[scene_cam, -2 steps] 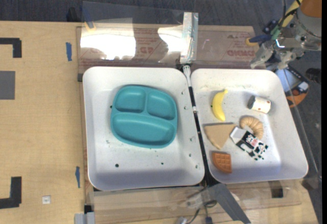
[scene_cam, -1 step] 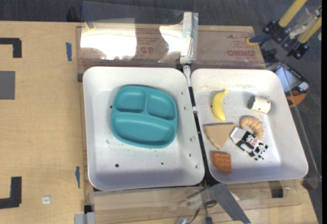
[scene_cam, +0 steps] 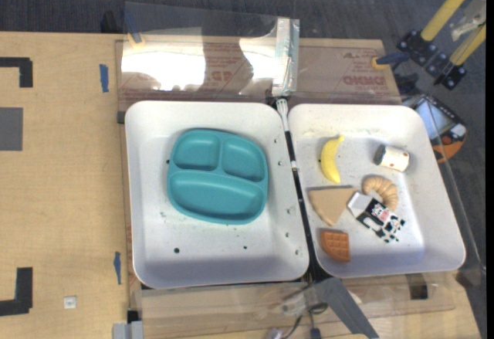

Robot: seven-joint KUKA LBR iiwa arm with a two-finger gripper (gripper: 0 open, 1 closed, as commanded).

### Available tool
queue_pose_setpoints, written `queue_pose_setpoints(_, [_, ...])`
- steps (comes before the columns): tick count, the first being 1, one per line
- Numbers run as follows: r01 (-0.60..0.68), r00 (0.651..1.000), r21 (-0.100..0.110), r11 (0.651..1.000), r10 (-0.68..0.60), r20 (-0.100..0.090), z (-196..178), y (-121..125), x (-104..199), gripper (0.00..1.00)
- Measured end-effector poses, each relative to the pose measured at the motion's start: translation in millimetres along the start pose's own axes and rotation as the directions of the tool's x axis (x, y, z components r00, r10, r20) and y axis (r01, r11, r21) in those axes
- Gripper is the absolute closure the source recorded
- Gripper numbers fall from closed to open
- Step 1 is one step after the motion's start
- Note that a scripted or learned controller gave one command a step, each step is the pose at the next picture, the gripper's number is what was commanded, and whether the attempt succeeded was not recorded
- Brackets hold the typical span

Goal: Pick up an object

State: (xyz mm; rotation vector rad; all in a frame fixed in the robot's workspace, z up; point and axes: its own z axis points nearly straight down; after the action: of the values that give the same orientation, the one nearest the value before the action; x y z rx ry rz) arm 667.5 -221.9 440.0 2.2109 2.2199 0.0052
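The right bin (scene_cam: pixel 432 246) holds several small items. A yellow banana (scene_cam: pixel 331 158) lies near its left wall. A white cylinder with an orange end (scene_cam: pixel 392 157) rests toward the back right. A brown croissant (scene_cam: pixel 383 189) lies by a tan wedge (scene_cam: pixel 331 203). A black-and-white patterned piece (scene_cam: pixel 378 217) lies below the croissant. An orange waffle (scene_cam: pixel 336 244) sits at the front. The left bin (scene_cam: pixel 147 252) carries a teal divided plate (scene_cam: pixel 219 175).
A clear plastic sheet (scene_cam: pixel 208 59) stands behind the bins. A yellow-handled clamp fixture (scene_cam: pixel 444 28) sits at the back right, off the bench. Cardboard bench surface (scene_cam: pixel 58 175) stretches to the left of the bins.
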Motion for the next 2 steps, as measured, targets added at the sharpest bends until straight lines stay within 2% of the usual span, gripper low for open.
queue_pose_setpoints(1, [0.004,1.000,0.000,1.000,-0.004,0.002,-8.8,1.5,2.4,1.00])
queue_pose_setpoints(2, [-0.002,1.000,0.006,1.000,0.002,-0.002,8.7,-50.3,-0.9,1.00])
